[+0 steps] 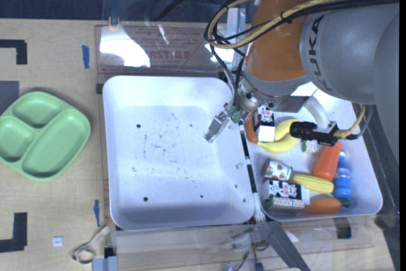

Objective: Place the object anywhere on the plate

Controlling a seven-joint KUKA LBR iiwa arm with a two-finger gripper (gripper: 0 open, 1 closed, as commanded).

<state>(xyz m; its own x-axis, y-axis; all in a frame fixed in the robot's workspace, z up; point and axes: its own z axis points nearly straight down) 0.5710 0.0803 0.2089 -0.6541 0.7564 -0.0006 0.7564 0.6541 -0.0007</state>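
Plate (41,134) — green, sectioned — on bench left of bins; gripper (216,129) over left bin (171,155); finger state indeterminate.

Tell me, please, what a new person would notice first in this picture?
First, the big grey arm with its orange band, reaching in from the right. Next, the green divided plate lying alone on the bench at left. Then the crowd of colourful objects in the right bin, including a banana.
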